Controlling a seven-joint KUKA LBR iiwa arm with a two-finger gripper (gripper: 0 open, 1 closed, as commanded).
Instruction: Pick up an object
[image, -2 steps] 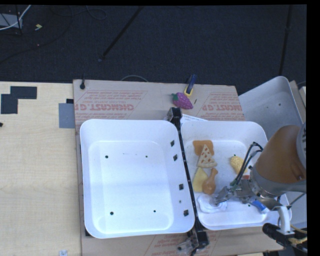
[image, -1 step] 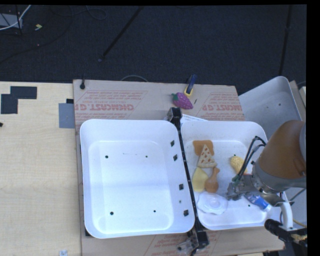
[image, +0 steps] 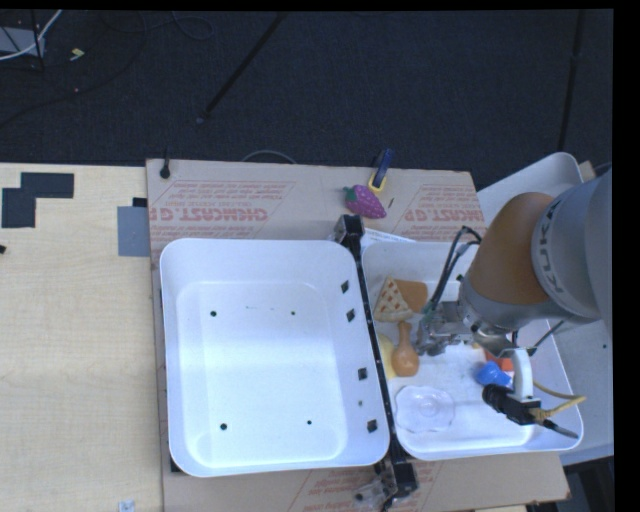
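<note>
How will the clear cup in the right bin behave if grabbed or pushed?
The clear cup looks thin and see-through, so probably light and apt to flex under a pinch. It seems to lie on its side, so it may roll or skid on the smooth right bin floor.

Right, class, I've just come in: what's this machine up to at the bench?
A grey robot arm reaches from the right into the right-hand bin, its gripper low among small items: an orange wedge, a brown spoon-like piece, a blue object and a clear cup. Nothing is visibly held yet. A purple toy lies on the cardboard behind the bins.
</note>
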